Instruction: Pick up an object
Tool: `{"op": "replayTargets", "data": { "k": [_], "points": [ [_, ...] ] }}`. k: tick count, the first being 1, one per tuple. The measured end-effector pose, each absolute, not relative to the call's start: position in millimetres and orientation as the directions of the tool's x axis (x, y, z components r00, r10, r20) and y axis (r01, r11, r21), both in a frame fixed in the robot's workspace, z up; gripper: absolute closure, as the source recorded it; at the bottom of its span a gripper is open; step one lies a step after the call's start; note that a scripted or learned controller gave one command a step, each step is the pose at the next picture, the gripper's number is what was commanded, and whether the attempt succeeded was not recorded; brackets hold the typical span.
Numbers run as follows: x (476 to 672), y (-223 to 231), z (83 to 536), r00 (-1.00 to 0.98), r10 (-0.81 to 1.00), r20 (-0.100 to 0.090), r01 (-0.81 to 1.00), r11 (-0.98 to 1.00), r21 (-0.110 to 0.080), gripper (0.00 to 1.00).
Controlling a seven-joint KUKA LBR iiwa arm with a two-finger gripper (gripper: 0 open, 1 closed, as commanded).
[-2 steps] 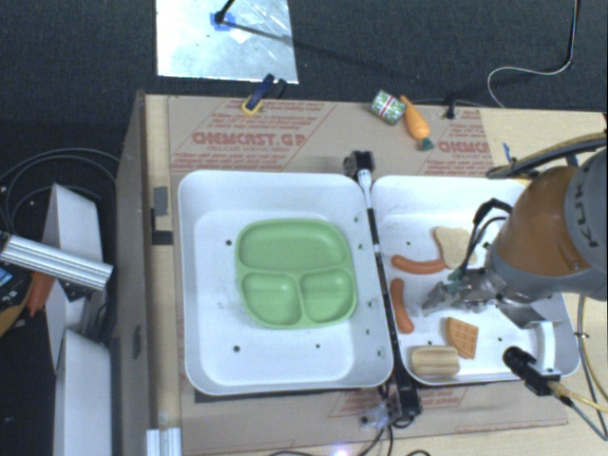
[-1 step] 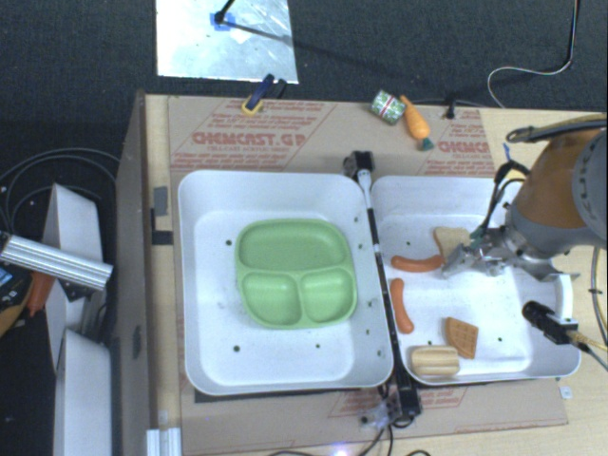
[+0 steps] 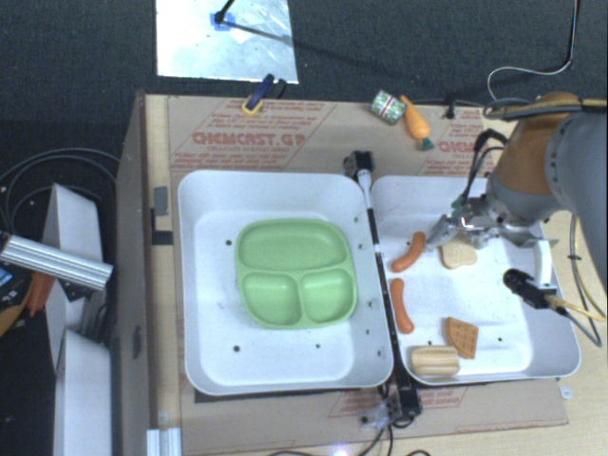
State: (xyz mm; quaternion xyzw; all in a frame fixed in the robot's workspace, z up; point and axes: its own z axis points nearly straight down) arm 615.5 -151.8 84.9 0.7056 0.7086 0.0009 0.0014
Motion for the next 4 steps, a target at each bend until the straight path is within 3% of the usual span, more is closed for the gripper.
{"op": "replayTargets", "data": {
  "k": [1,2,3,4],
  "points": [
    [652.5,-182.9,91.5,-0.004,1.0,-0.001,1.0,0.004,0.004,0.0],
    [645.5,-141.4,84.3,-0.005,1.0,0.0,1.0,0.005,0.001,0.0],
    [663.7,-139.9,114.2,-0.005,1.0,-0.001,1.0,0.005,0.004,0.0],
    [623.2,-107.4,87.2,-0.003,1.0,-0.002,1.0,0.003,0.006,0.0]
  ]
}}
